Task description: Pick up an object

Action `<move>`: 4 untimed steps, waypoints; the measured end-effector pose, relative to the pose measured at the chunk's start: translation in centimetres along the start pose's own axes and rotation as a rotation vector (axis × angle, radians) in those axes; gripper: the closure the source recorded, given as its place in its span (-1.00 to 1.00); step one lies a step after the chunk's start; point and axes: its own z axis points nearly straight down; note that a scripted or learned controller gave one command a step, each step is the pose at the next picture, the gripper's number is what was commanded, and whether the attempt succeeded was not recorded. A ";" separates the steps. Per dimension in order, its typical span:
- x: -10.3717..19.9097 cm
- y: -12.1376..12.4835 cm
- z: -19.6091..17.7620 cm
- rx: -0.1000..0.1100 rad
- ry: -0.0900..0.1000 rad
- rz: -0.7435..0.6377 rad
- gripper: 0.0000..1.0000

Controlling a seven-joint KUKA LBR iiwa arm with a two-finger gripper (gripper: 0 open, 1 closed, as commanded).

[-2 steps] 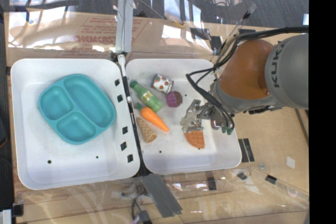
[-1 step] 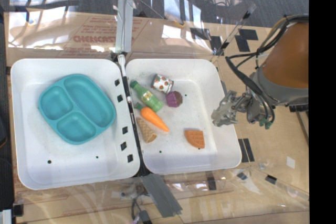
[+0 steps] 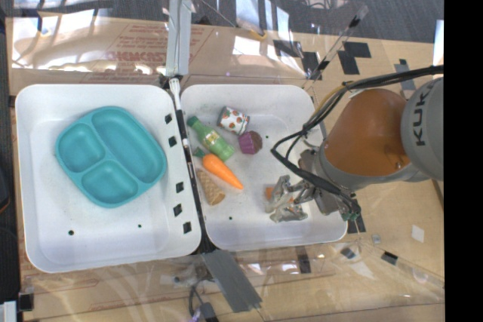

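Arm's orange wrist band (image 3: 367, 133) rides highest, closest to my lens, coming in from the right over the right-hand bin (image 3: 226, 237). Below it the gripper (image 3: 285, 200) sits low in that bin's near right part. A small orange piece (image 3: 269, 193) shows right at the fingertips, touching or just beside them; I cannot tell whether it is pinched or merely lying under the tool. Finger spread: cannot tell, too much metal clutter at this slant.

Candidates to the gripper's left: carrot (image 3: 223, 170) nearest, waffle cone (image 3: 210, 187) just beyond it against the divider. Farther left and up: green bottle (image 3: 209, 137), small printed can (image 3: 232, 120), dark purple piece (image 3: 250, 142). All apart from the fingers.

Well off to the left, the other bin holds a teal divided plate (image 3: 110, 155).

My read: the reach and descent look done. A confirmed grasp and the lift remain; nothing is visibly raised off the bin floor.
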 end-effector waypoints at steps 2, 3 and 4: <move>-3.5 6.8 -8.1 0.003 -0.003 -0.137 1.00; -5.0 12.8 -7.5 0.004 -0.003 -0.496 1.00; -4.1 14.7 -7.5 0.004 -0.001 -0.664 1.00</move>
